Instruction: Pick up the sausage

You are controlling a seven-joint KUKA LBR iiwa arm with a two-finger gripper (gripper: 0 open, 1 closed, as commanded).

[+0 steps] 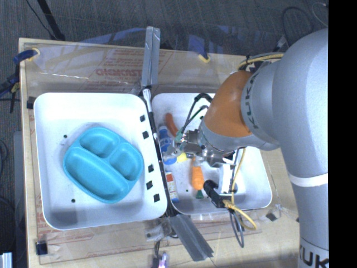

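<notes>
The sausage [171,123], a short reddish-brown link, lies in the right bin [254,191] near its far left corner, close to the divider. My gripper [187,145] hangs low over the bin's left part, just right of and nearer than the sausage. Its body and cables cover its tip. The grey arm with the orange band [228,110] hides the bin's middle and right.
A blue-and-white bottle [164,141] lies beside the gripper, with a small yellow piece [181,158] under it. An orange carrot [197,177] lies nearer the front. The left bin [50,205] holds a blue divided plate [103,163].
</notes>
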